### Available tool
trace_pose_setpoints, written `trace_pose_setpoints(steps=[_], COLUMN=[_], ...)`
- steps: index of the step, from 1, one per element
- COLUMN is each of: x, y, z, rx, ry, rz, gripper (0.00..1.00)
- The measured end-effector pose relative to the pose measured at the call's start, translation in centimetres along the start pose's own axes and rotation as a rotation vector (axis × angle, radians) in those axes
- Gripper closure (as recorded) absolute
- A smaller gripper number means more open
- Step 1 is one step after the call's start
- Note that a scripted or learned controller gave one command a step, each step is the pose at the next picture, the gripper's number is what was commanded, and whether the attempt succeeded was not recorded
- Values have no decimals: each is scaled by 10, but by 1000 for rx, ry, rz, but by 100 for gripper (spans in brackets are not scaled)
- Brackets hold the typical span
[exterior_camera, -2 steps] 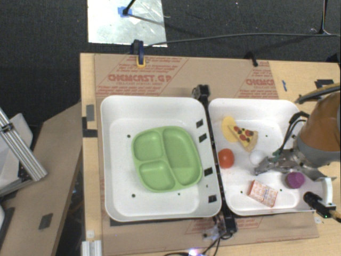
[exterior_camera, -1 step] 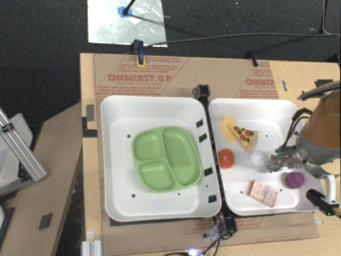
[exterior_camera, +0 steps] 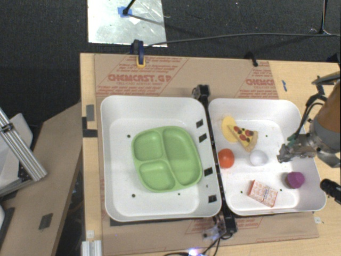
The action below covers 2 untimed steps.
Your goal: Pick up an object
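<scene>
In the right bin [exterior_camera: 242, 209], a pizza slice [exterior_camera: 246, 137] is overlapping a banana [exterior_camera: 229, 128] near the far edge; tomato [exterior_camera: 226, 158], white ball [exterior_camera: 258, 157], purple object [exterior_camera: 294, 180] and red-patterned packet [exterior_camera: 262, 193] are lying nearer the front edge.

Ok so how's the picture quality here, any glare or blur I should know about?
Camera view: even, soft light with faint shadows; the silver sheet at the top glares; the white ball nearly washes out against the right bin; the gripper is slightly soft and dim; the green tray looks sharp.
</scene>
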State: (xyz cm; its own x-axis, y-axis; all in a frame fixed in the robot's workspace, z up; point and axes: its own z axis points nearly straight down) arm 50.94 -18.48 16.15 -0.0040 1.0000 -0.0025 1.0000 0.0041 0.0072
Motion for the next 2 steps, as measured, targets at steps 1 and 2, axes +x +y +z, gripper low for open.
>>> trace_pose_setpoints(steps=[1,2], x=[-1,61], y=[2,9], z=[-52,-47], rx=[0,4], ry=[0,5], rz=[0,-6], gripper=[100,100])
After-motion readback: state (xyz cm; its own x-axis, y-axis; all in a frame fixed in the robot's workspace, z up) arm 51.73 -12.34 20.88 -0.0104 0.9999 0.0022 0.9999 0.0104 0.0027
